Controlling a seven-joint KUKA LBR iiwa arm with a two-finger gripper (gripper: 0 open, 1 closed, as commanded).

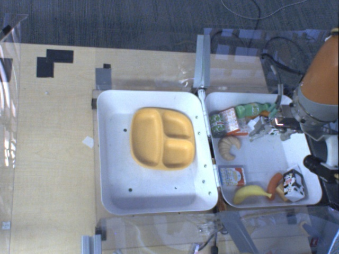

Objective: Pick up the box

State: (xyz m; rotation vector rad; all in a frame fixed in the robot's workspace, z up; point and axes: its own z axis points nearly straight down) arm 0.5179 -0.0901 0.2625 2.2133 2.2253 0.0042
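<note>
Right bin (310, 197) is crowded. A croissant (229, 146) sits near its left wall, with a green bottle (253, 110) lying along the far side and a banana (250, 193) at the near edge. Beside the banana are a reddish sausage-like piece (273, 183) and a small black-and-white carton (293, 185) in the near right corner. A flat blue-and-white packet (232, 175) rests just above the banana.

The box (226, 121) lies at the far left of this bin, between bottle and croissant, close to both. It is green, with a pale printed panel showing red. Its long axis runs roughly left to right, slightly tilted.

The gripper (263, 127) hovers just right of the box over the bin's middle. Its fingers are a blurred metallic tangle, so whether they are spread or closed I can't tell.

Left bin (111, 194) holds a yellow divided tray (161, 137).
</note>
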